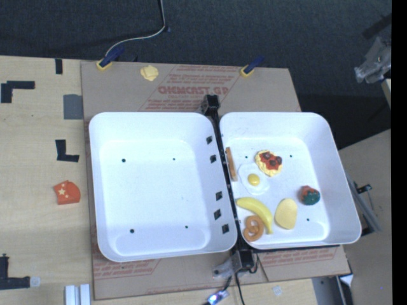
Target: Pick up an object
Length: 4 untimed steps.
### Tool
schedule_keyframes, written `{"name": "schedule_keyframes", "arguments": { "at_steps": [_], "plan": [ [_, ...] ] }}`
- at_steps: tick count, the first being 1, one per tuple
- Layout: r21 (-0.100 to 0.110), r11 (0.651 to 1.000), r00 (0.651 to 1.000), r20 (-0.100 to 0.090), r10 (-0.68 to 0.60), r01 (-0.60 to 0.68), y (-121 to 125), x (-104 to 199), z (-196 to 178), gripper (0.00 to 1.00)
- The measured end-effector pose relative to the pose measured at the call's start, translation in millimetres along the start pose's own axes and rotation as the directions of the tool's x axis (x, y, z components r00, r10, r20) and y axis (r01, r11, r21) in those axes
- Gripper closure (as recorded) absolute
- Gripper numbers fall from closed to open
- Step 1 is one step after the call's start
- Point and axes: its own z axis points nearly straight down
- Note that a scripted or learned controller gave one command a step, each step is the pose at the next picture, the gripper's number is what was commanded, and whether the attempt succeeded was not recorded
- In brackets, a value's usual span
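Observation:
The right bin (305,138) holds several toy foods. A yellow banana (255,209) lies by a brown pretzel (253,228) and a pale yellow lump (287,213). A red and green piece (310,196) sits near the right wall. A fried egg (254,180), a red and yellow piece (269,162) and a thin brown strip (231,162) lie further back. A grey part that looks like my gripper (374,61) hangs at the top right, well away from the bins and off the bench.
The left bin (152,189) sits beside the right one, with black clips along their shared wall. A small yellow item (149,73) lies on the cardboard behind the bins. An orange-red piece (67,192) rests on the bench to the left.

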Motion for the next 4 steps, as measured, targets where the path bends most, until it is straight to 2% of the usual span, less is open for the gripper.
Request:
{"name": "schedule_keyframes", "arguments": {
  "at_steps": [2, 4],
  "plan": [
    [-0.001, 1.000, 1.000, 0.000, 0.001, -0.001, 0, 0, 0, 1.00],
    [-0.002, 1.000, 1.000, 0.002, 0.001, -0.001, 23, 21, 0, 1.00]
  ]
}}
